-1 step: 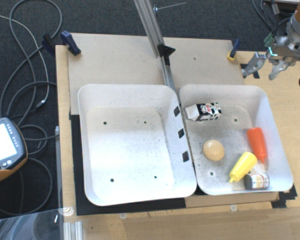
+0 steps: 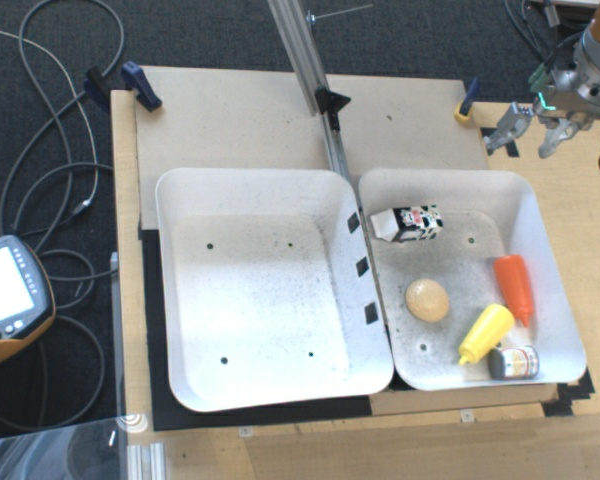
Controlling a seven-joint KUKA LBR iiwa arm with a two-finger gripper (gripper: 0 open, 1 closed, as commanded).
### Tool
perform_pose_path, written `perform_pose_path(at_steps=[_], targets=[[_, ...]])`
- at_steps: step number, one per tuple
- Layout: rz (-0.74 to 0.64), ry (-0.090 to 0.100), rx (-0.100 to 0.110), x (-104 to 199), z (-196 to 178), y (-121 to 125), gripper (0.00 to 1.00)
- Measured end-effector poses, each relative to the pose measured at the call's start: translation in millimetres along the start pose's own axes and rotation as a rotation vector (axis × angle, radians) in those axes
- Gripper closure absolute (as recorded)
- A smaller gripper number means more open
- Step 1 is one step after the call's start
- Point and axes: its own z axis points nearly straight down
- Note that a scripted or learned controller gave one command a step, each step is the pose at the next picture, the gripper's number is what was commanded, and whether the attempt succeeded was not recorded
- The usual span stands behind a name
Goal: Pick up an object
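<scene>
My gripper (image 2: pixel 529 134) hangs open above the bench beyond the right bin's (image 2: pixel 545 223) far right corner, with nothing between its fingers. In that bin lie a small black-and-white carton (image 2: pixel 407 223) near the far wall, a tan ball (image 2: pixel 427 300) in the middle, an orange carrot-shaped piece (image 2: pixel 515 286) by the right wall, a yellow bottle (image 2: pixel 484 333) and a small dark jar (image 2: pixel 513 363) at the near right.
The left bin (image 2: pixel 255 288) sits beside it. A metal rail (image 2: pixel 300 48) slants down between the bins. Clamps stand at the board's far corners: blue (image 2: pixel 140 86) on the left, yellow and blue (image 2: pixel 467 105) on the right. A teach pendant (image 2: pixel 5 298) and cables lie left.
</scene>
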Motion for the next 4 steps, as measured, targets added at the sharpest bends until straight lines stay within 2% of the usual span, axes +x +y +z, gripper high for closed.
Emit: perform_pose_path(at_steps=[1, 3, 4], targets=[[0.002, 0.002, 0.004, 1, 59, -9, 0.00], [-0.001, 0.002, 0.004, 15, 159, -7, 0.00], [-0.001, -0.001, -0.005, 15, 142, -4, 1.00]])
